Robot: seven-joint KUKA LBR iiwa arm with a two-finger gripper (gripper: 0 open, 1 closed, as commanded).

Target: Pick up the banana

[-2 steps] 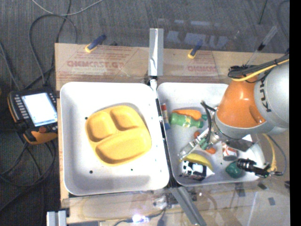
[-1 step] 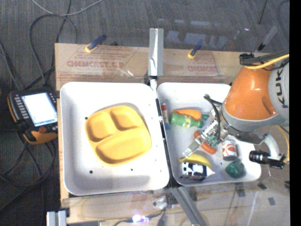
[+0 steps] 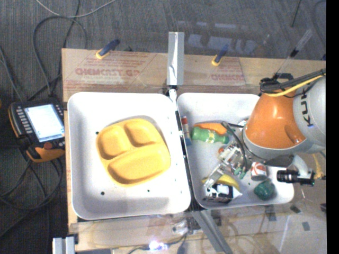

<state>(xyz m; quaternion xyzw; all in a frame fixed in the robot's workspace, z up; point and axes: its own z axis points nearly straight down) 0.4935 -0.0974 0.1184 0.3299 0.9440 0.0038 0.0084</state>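
Arm [image 3: 275, 123] over right bin [image 3: 212, 102], gripper [image 3: 218, 187] low at its front edge
1 banana [image 3: 229, 180] just beside gripper, not seen held; finger state: cannot tell. 1 green bottle [image 3: 208, 135], 1 dark green lump [image 3: 264, 190]. Left bin [image 3: 79, 157]: 1 yellow tray [image 3: 133, 151]

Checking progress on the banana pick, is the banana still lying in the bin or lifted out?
Still in the bin. The banana lies on the right bin's floor near its front edge, beside the gripper, among other items.
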